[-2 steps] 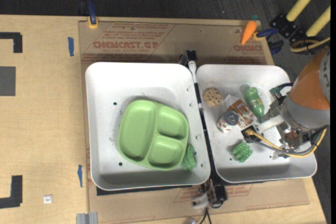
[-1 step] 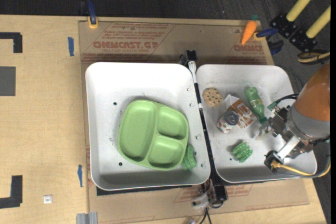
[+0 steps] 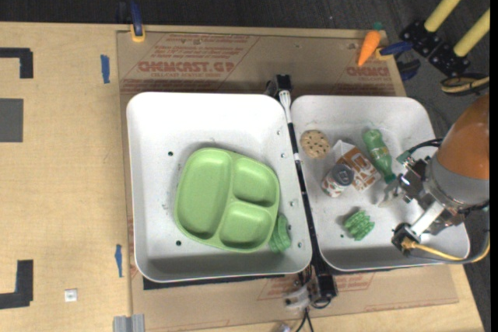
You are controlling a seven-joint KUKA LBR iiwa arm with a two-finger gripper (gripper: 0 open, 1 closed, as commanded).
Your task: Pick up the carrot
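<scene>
The carrot (image 3: 369, 47) is seen on the cardboard sheet (image 3: 233, 58) beyond the bins, just past the far rim of the right bin (image 3: 412, 111), toward the one o'clock part of the view. It lies tilted, its green top pointing away from the bins and its orange tip toward them.

The arm (image 3: 467, 152) is seen at four o'clock, over the near right corner of the right bin, with its orange band uppermost. The gripper (image 3: 408, 183) is seen below that band, above the bin floor, but whether it is spread or closed cannot be told. From the gripper the carrot lies toward eleven o'clock, well apart, outside the bin.

Within the right bin are seen a round cookie (image 3: 314, 142), a green bottle (image 3: 377, 150), a small can (image 3: 340, 179), a brown carton (image 3: 361, 167) and a green leafy piece (image 3: 359, 224). The left bin (image 3: 156, 120) holds a green divided plate (image 3: 227, 198), with a dark green item (image 3: 281, 233) just beside its four o'clock edge.
</scene>
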